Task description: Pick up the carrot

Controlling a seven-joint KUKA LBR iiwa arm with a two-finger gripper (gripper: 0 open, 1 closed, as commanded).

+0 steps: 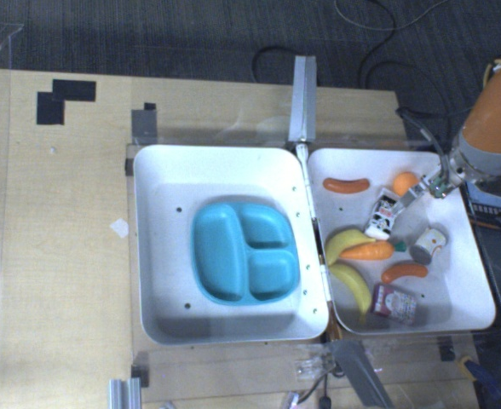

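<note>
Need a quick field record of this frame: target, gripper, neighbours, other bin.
target: carrot, lying in the right bin, untouched
gripper: low over the right bin, just above the carrot, nothing seen held
touching target: upper banana
nearby: lower banana, red sausage, orange ball, grey cylinder
left bin: holds a blue divided tray

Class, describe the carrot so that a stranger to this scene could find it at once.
Look in the right bin, near its middle. The carrot lies across the two bananas, just below the gripper. It is orange and tapers to a point, unlike the blunt-ended sausages nearby.
</note>
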